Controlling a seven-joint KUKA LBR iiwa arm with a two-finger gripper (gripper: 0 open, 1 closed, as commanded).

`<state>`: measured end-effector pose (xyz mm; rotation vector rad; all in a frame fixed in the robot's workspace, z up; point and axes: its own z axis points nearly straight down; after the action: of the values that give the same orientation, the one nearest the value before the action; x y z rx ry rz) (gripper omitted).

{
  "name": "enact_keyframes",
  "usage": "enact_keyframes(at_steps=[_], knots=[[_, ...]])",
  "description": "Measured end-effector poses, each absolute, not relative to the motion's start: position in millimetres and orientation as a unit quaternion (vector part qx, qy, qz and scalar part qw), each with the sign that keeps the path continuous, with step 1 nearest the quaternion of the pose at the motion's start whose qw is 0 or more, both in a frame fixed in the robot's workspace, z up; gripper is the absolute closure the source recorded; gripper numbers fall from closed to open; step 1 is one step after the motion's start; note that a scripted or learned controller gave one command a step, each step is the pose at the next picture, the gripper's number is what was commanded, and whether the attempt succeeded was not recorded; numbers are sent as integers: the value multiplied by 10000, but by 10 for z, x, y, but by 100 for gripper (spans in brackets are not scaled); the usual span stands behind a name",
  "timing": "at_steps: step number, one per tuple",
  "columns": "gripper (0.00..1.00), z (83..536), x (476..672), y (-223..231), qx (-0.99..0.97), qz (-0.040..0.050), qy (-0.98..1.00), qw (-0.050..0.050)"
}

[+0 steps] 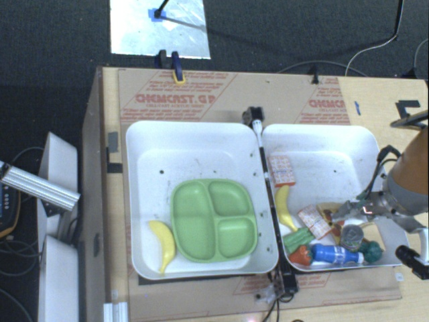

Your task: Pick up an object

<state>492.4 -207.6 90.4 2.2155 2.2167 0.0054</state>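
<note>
The right bin (322,134) holds a heap of small things along its near side: a grey round can (352,235), a blue bottle (333,253), a teal toy (371,250), a green piece (298,238), a red piece (301,254), a small printed packet (314,220) and a yellow banana (284,206). A red-and-white packet (281,170) lies by the bin's left wall. My gripper (355,210) reaches in from the right and hangs low just above the can, at the heap's right end. Nothing is visibly held.
The left bin (188,131) carries a green divided plate (214,219) and a second banana (163,244) at its near left corner. The arm's orange band (410,173) stands over the right bin's right wall. A black clamp (255,116) sits between the bins.
</note>
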Motion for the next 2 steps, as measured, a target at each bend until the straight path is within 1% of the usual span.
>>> enact_keyframes(at_steps=[1,2], knots=[[0,1085,6248,-1811,7057,17,7085,20],[0,838,5538,-1583,7065,-1,7077,-4]])
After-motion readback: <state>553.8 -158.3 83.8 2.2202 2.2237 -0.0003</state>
